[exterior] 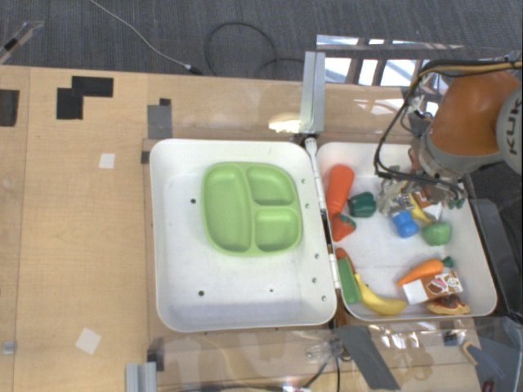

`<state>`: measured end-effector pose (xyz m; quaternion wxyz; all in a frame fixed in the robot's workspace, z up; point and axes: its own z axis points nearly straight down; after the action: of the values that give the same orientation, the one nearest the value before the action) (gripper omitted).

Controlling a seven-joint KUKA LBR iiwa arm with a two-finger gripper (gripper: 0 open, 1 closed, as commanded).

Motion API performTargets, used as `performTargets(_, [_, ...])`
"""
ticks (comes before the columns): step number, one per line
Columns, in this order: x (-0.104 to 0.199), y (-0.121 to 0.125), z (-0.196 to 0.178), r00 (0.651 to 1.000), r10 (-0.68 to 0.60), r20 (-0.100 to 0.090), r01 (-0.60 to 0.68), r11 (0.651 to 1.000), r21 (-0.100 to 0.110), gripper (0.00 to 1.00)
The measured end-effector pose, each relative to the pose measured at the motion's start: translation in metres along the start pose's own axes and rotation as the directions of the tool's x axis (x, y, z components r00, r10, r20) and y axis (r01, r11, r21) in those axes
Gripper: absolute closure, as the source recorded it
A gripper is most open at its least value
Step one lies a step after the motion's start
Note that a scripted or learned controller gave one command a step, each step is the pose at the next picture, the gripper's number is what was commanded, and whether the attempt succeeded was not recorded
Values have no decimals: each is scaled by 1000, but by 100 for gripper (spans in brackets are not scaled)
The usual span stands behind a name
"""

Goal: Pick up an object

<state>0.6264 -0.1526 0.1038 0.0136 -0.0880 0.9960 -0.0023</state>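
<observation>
In the camera view, you had the gripper (409, 198) low in the right bin (484, 296), over the blue block (404, 224) and a yellow piece (421, 211); whether anything was clamped, you could not tell. I judged this the reach-and-close step, and next you would need a clean lift. The nearby carrot (423, 270) lay along a slant, leafy end toward the upper right.

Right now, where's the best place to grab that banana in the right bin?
Probably the banana's thick yellow middle, from straight above, with the fingers across its narrow width. It lies flat near the right bin's front edge, its curved back facing that edge, a green piece touching its left end.
</observation>
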Motion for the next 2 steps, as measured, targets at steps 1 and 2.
performTargets(1, [33, -30, -38, 969, -246, -14, 246, 969, -6, 100])
performTargets(2, [33, -29, -37, 969, -247, -14, 247, 969, -8, 0])
